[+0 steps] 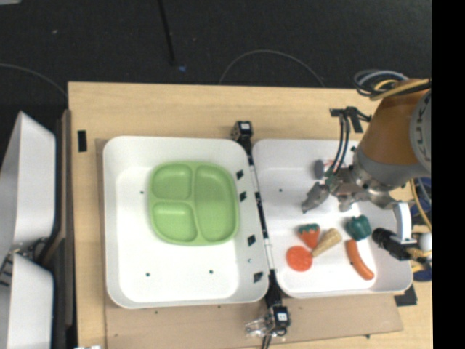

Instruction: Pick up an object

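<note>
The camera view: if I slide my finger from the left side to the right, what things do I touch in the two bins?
Green plate → red tomato → cone → orange carrot. The first lies in the left bin, the rest in the right bin.

Green divided plate (195,202) in left white bin (123,267), wooden bench (160,107), dark floor with cables (167,27)
</note>
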Controlling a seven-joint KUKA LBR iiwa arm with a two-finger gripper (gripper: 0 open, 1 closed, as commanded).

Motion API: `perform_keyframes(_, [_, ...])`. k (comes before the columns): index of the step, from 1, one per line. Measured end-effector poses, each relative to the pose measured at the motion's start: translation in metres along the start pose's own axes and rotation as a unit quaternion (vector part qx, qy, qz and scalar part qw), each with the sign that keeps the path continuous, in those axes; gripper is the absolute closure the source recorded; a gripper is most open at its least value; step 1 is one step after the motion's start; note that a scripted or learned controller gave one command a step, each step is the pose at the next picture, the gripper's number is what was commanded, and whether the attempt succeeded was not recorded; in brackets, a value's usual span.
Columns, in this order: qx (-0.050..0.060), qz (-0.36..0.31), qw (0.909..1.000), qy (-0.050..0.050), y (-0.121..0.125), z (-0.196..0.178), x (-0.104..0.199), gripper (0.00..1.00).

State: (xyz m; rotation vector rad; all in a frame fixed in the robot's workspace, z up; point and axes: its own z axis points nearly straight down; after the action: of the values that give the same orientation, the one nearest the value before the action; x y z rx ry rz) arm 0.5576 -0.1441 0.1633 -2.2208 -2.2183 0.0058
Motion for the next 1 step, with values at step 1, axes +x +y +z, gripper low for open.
perform_keyframes(1, [-0.001,0.000,1.0000,0.000,-0.0034,0.0497,-0.0110,0.00])
